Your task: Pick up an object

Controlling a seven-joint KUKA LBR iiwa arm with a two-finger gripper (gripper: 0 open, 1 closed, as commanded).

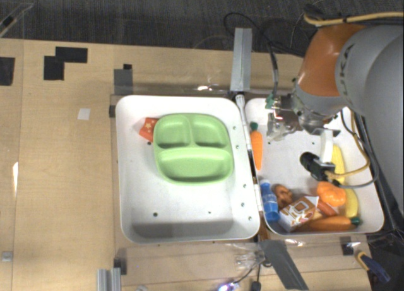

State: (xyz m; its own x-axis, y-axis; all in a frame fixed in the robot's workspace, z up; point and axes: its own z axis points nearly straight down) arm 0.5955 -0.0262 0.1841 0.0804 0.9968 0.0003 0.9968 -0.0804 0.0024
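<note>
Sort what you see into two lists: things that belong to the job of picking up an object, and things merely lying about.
Belonging to the job:
- two-finger gripper, above the right white bin
- small orange carrot
- yellow banana
- blue bottle
- long orange carrot

Lying about:
- green divided plastic tray in the left white bin
- red piece beside that tray

1 fixed overhead cam, slanted down on 2 bins (126, 207).
</note>
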